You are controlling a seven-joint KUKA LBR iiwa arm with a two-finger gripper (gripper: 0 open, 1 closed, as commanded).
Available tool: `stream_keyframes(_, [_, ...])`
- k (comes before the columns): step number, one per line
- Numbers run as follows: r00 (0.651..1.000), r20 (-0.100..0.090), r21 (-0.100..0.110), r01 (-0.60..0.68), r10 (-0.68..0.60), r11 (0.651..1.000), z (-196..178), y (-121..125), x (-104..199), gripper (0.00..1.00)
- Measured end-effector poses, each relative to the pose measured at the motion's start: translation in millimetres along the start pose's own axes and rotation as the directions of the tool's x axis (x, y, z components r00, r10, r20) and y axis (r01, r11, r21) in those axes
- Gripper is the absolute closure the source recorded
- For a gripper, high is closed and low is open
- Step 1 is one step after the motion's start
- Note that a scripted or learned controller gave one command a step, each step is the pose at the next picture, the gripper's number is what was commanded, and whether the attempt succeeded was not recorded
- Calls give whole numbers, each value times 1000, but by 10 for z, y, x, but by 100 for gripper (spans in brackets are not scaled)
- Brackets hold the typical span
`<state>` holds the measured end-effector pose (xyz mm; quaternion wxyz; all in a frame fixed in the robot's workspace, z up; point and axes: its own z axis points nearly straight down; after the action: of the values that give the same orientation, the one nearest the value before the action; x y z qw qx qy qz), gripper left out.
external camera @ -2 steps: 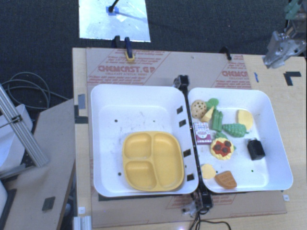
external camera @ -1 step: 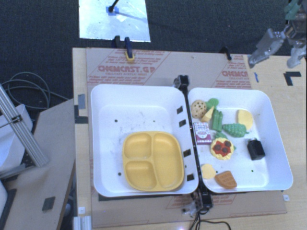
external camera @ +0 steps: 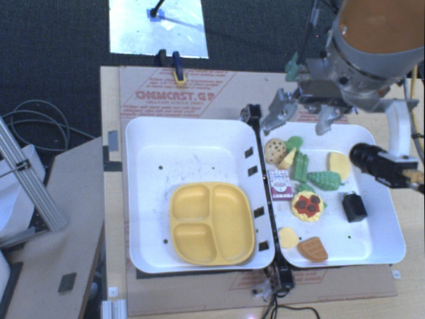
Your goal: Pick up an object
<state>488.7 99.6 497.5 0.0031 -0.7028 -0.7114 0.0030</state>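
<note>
The claw point(external camera: 300, 117) hangs above the far edge of the right bin point(external camera: 385, 244), close to the wall it shares with the left bin point(external camera: 143, 178). Its two fingers stand wide apart and nothing is between them. The toy food lies just toward the near side from it: a cookie point(external camera: 274, 151) nearest, with a yellow wedge point(external camera: 288, 158) touching it, then green vegetables point(external camera: 312, 173), whose long axes lie across one another. Further on are a small pizza point(external camera: 307, 206), a pink carton point(external camera: 281, 185) and a black block point(external camera: 354, 207). The pieces crowd together, so I judge a clean grasp difficult. A yellow tray point(external camera: 212, 223) rests in the left bin.
</note>
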Motion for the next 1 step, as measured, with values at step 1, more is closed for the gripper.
stream_keyframes(1, [1000,-1,-15,-7,7,1000,-179,10,-49,100])
